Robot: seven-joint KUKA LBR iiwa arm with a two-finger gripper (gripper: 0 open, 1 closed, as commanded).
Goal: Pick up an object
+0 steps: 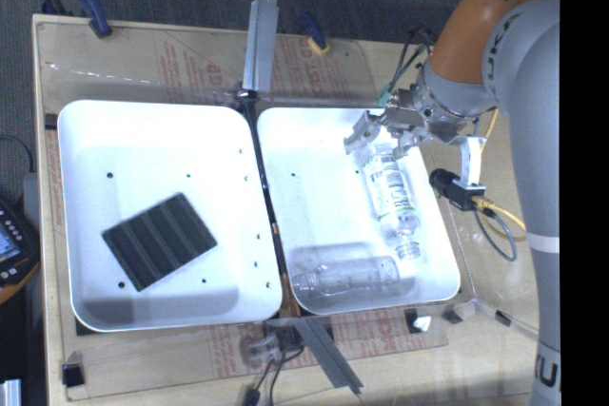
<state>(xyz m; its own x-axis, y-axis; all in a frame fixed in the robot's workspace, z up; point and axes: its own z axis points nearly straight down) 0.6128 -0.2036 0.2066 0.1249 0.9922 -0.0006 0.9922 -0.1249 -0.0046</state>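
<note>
Arm: grey with an orange band, reaching in from the right over the right bin [285, 204].
Tool [385, 136]: low at the right bin's far end, fingers spread and released, nothing between them.
Labelled bottle [392, 193]: clear plastic, lying lengthwise just beneath the tool.
Second bottle [344, 278]: clear, lying crosswise along the near wall.
Left bin [86, 138]: holds a dark ribbed slab [159, 240], lying flat.
Worktop [143, 62]: carries both bins.

No legible txt. Bottle label [391, 190] under my wrist: print too small. Red print on bench board [171, 62] blurred. My grey link [493, 52]: lettering cut off.
</note>
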